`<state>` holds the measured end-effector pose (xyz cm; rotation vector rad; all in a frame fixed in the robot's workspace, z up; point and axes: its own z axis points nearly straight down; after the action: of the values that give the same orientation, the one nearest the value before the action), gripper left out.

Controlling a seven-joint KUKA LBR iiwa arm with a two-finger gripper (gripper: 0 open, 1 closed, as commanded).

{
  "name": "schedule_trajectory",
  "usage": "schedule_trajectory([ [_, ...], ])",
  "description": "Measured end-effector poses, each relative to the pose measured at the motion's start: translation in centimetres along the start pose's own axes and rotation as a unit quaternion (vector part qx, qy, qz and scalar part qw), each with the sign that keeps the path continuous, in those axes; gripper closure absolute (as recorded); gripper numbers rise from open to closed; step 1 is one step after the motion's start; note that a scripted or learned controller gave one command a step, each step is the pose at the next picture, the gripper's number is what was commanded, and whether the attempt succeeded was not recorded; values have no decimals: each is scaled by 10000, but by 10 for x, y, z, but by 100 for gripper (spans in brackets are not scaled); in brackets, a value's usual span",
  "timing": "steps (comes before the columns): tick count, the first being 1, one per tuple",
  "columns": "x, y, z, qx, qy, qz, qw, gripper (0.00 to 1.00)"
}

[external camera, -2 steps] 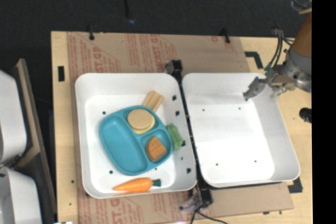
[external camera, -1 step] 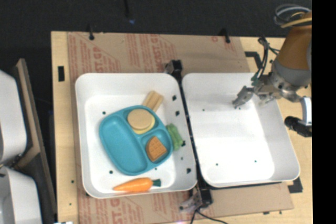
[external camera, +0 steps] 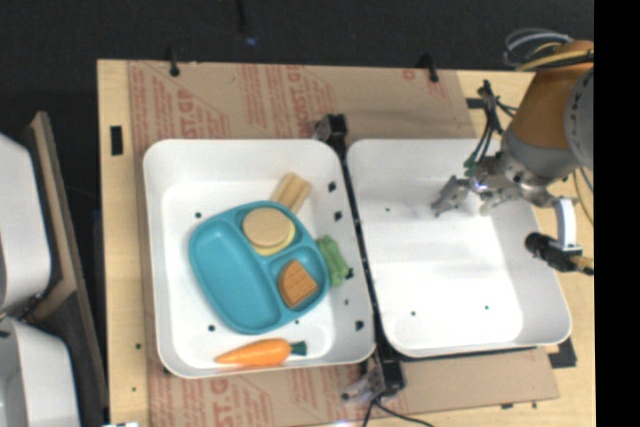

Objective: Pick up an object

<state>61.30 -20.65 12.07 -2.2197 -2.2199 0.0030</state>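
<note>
Your gripper sits over the right bin, and you can't tell its grip from here.

Every object you might pick lies in the left bin: a blue tray carrying a round biscuit and a brown cracker, with the carrot along the front wall.

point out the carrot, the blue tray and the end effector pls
carrot [external camera: 255, 352], camera view, middle of the orange body
blue tray [external camera: 228, 283], camera view, bare floor of the large compartment
end effector [external camera: 452, 198], camera view, midway between its fingertips
</note>
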Motion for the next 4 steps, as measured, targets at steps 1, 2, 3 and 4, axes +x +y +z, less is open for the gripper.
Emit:
schedule_trajectory([
  [1,-1,1,-13,-28,-6,-1,10000,100],
  [2,-2,12,-70,-43,-9,0,10000,100],
  [3,1,7,-115,-38,-8,-1,10000,100],
  [4,0,7,-148,-33,-7,0,10000,100],
])
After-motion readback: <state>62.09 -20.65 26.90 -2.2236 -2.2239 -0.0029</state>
